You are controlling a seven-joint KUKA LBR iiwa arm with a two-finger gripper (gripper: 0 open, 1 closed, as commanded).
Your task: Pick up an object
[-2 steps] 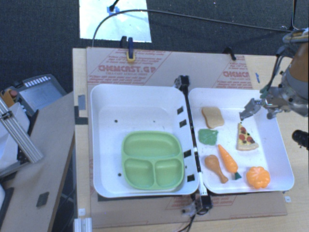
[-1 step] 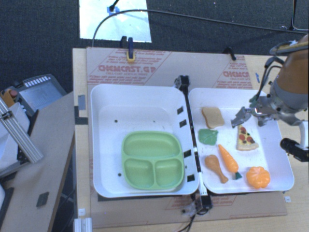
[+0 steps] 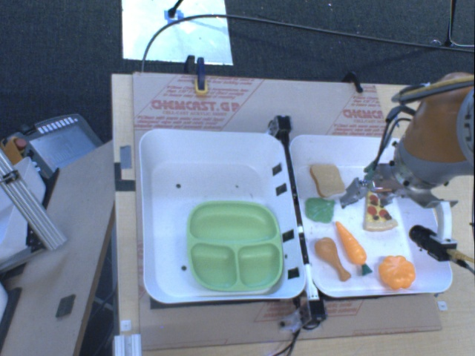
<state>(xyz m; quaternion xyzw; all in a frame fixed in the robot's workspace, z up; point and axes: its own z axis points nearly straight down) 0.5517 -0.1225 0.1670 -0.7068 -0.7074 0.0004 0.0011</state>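
My gripper (image 3: 365, 189) hangs over the upper middle of the right bin (image 3: 349, 145), coming in from the right. A pizza slice (image 3: 380, 215) lies just below and to the right of it, partly under the wrist. Left of the gripper lie a slice of bread (image 3: 326, 178) and a green leafy piece (image 3: 320, 210). An orange carrot (image 3: 351, 245), a brown chicken drumstick (image 3: 332, 257) and an orange fruit (image 3: 397, 271) lie nearer the front. No object shows between the fingers.
The left bin (image 3: 171, 191) holds a green divided plate (image 3: 234, 245). A black divider (image 3: 289, 199) runs between the two bins. A grey bench and a device stand at the far left.
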